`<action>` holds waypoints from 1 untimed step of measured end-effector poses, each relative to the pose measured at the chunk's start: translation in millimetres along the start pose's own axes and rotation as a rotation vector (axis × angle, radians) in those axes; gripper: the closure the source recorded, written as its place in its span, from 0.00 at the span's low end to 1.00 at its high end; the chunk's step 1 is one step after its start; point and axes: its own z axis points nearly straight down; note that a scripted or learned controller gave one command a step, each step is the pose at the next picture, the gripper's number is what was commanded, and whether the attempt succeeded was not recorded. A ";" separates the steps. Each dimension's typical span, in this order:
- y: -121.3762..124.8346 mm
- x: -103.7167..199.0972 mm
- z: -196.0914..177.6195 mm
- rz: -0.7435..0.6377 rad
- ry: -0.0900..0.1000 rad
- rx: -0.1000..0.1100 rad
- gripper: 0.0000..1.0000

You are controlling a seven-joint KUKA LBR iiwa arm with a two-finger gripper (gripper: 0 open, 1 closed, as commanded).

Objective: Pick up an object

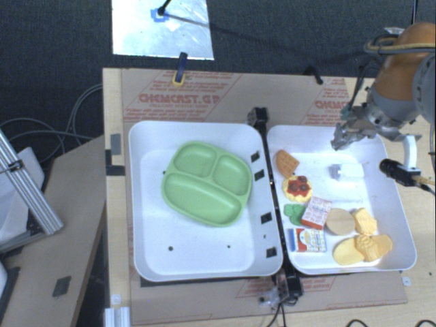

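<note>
Grey gripper (343,140) hovers over right bin's (398,213) far edge; finger state indeterminate. Risk: crowded toy food (320,222) causes glancing, failed grasp.

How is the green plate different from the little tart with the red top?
The green plate lies alone in the left bin; the tart sits in the right bin, crowded among other toy foods. The green plate is much bigger than the tart. The green plate is one plain colour with three compartments; the tart is yellow around a red top. Both lie flat on a bin floor.
</note>
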 end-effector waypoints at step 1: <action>-6.1 -4.6 -59.9 0.002 -0.001 -0.002 1.00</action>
